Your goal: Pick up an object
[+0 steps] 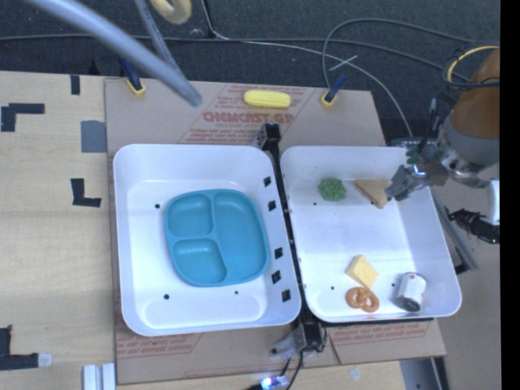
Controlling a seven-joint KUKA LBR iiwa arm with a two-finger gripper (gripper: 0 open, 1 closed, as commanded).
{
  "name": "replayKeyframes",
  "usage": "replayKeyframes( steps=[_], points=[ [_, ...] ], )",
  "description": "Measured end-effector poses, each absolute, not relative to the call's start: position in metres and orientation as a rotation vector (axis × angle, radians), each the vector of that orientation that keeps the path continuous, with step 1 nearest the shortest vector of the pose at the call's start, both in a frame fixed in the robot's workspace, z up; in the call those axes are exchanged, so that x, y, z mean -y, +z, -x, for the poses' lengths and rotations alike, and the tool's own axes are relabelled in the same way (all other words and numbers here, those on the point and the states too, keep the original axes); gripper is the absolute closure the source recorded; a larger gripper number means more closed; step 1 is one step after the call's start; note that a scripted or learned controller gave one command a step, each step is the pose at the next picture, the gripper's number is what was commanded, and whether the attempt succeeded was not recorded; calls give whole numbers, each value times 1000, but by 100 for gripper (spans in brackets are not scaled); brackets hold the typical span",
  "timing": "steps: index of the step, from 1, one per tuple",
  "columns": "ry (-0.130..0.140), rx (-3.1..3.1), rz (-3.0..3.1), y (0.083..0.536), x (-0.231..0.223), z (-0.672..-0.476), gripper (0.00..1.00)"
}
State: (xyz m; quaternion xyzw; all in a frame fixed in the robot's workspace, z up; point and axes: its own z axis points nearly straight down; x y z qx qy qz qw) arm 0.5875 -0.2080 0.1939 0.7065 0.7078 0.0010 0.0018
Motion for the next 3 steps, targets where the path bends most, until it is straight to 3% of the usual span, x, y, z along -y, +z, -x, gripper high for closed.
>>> replayKeyframes(
  steps=[1,3],
  points=[
    [3,-2220,-2217,242,208,-589,100],
    [0,-2228,-2217,239,114,-599,100]
  ],
)
